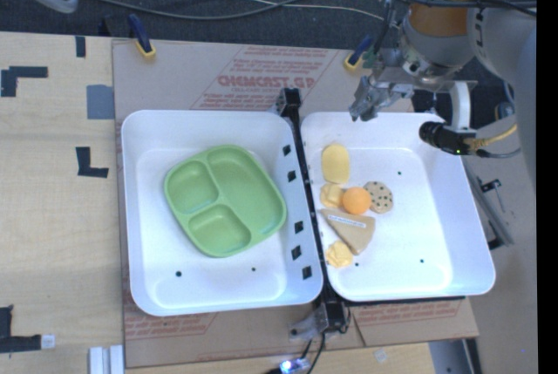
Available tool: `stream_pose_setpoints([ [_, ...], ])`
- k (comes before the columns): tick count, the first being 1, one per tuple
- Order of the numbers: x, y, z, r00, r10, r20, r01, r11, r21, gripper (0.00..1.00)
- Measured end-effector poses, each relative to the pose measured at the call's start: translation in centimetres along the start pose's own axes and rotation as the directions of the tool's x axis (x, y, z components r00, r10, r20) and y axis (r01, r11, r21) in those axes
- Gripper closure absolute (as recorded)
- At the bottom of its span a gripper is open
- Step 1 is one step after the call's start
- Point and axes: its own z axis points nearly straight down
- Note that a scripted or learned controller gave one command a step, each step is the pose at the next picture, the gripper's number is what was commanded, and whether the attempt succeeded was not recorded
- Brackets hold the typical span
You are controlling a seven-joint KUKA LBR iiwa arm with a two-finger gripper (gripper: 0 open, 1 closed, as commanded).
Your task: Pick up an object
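Over right bin's [453, 215] far rim, gripper [364, 108] hanging, fingers' state unclear, food cluster with orange ball [355, 201] at bin's left, green tray [225, 200] in left bin [144, 189].

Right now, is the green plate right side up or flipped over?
Right side up. The green plate lies flat in the left bin, and its three hollow sections face up with nothing in them.
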Motion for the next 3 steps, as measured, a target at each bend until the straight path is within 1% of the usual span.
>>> stream_pose_setpoints([
  [1, 5.1, -0.4, 1.3, 1.0, 0.002, 0.001, -0.002, 1.0, 0.001, 1.0],
  [2, 10.6, 1.1, 2.6, 1.0, 0.001, 0.0, -0.001, 1.0, 0.001, 1.0],
  [3, 15.9, 1.4, 4.2, 1.0, 0.001, 0.001, -0.001, 1.0, 0.002, 1.0],
])
